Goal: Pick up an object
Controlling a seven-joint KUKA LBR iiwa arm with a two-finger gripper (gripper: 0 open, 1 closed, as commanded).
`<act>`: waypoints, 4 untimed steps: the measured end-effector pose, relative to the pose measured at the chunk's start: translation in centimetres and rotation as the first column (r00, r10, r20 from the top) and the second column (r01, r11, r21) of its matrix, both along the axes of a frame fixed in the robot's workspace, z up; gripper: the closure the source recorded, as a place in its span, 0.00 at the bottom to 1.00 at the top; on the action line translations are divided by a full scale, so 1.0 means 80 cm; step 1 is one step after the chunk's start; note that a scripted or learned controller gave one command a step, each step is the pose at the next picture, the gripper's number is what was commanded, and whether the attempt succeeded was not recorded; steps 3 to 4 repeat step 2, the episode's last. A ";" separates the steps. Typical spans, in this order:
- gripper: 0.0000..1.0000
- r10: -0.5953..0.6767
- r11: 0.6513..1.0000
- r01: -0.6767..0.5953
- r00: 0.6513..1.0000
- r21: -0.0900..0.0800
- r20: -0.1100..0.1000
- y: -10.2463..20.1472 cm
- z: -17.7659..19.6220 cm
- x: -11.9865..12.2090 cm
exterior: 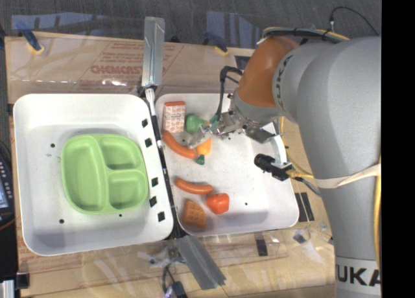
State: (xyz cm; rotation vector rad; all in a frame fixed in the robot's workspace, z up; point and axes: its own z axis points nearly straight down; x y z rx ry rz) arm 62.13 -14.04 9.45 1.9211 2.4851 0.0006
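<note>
Arm [324, 96] comes in from the right, grey w/ orange band above the wrist, bent over the right bin [259, 216]. Gripper [206, 131] sits low at the bin's upper-left part, among a cluster of toy food. Can't tell how the hand stands: tips are lost in the clutter, too small and blurred to read, and no item is clearly between them.

Right bin contents:
- Carton [174, 115], red/white, upright near the top-left corner, by the divider.
- Green piece [193, 122] just right of the carton, touching or nearly touching the gripper tips.
- Hot dog [179, 146], orange-red, lying at a slant below the carton, its right end near the gripper.
- Small orange piece [203, 148] w/ a green bit under it, just beside the hot dog's right end, directly under the gripper.
- 2nd sausage [193, 186] lower down, roughly level, well apart from the gripper.
- Red pepper [218, 203] just below-right of the 2nd sausage.
- Waffle-like brown piece [193, 213] at the bottom-left, beside the pepper.

Left bin [32, 225] holds a green tray [104, 173] w/ three compartments, about centred.

Both bins rest on a bench [84, 63] w/ clear sheet over cardboard.
</note>
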 end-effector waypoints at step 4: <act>1.00 -0.064 0.998 0.064 0.998 0.000 0.002 0.080 0.173 0.015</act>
